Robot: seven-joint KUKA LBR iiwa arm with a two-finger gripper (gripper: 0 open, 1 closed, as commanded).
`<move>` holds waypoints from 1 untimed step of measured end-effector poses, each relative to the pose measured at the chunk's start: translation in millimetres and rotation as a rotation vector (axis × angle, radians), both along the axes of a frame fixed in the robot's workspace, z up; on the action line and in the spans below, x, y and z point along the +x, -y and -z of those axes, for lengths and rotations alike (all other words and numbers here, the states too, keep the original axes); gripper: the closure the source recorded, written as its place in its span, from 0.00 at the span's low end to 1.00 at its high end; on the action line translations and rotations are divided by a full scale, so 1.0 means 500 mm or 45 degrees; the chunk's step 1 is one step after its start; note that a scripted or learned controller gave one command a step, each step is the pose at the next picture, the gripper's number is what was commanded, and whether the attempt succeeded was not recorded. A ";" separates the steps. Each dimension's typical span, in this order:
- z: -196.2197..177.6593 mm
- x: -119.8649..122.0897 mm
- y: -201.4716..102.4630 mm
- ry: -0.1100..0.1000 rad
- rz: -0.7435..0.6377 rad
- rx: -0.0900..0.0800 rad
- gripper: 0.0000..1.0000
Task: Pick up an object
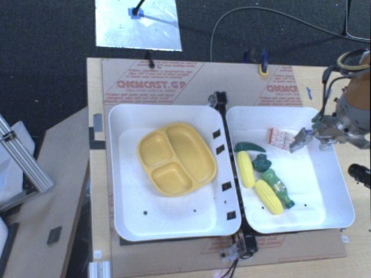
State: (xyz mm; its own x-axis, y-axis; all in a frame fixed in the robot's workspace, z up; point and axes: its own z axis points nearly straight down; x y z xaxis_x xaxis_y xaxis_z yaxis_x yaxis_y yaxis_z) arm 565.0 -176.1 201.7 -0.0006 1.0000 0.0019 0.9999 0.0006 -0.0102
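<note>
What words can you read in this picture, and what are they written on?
"CHEMCAST GP": red print on the brown sheet under the left bin, at its top left.
The same red print shows again at the sheet's top right, partly cut off by the right bin.
Small red and white packet in the right bin: has printing, too small to read.
Smaller red lines under the big words: too blurred to read.

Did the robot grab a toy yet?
Not yet. Nothing looks done: both corn cobs, the green toys and the small packet lie in the right bin. The tool hangs beside the packet. The pickup is left.
</note>
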 end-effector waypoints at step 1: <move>-0.013 0.006 -0.001 0.015 -0.004 -0.003 0.00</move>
State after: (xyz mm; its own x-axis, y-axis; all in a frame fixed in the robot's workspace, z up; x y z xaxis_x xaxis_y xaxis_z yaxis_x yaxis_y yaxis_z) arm 568.0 -175.7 208.4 -0.0036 1.0000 -0.0006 1.0000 0.0036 0.0017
